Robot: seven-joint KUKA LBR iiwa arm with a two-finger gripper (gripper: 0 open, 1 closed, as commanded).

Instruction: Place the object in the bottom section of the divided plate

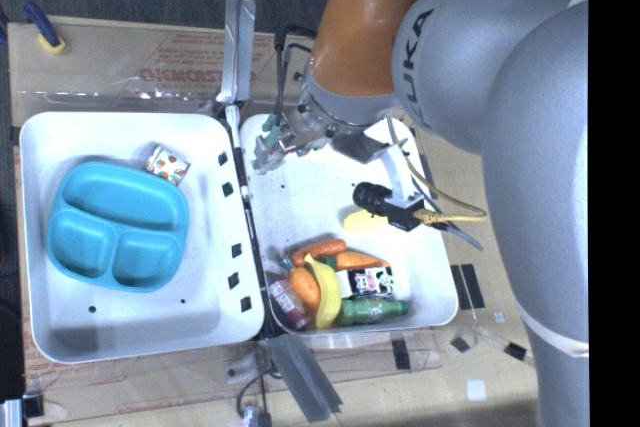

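**Item 1, divided plate** (118, 205): blue, with rounded corners and three sections, one long along its upper side and two smaller along its lower side. It lies flat in the left bin (130, 327), towards that bin's upper left, well apart from the gripper.

**Item 2, small packet** (167, 165): white with red and green print that is too small to read. It sits just beside the plate's upper right corner; whether they touch cannot be told.

**Item 3, gripper** (270, 150): over the upper left corner of the right bin (310, 200), near the wall between the bins. It is small and blurred, so whether it is spread or closed cannot be told, and nothing can be made out in it.

**Item 4, arm** (470, 35): grey with an orange band (365, 20). It hides the right bin's upper right part and is cut off at the right.

**Item 5, heap in the right bin's lower end:**
- banana (322, 293)
- carrot (318, 250)
- cow-patterned carton (370, 282)
- green piece (378, 310), half buried
- other pieces overlapped and hard to name

**Item 6, yellow piece** (362, 221): above the heap, partly covered.

**Item 7, table** (100, 65): brown, and carries both bins.
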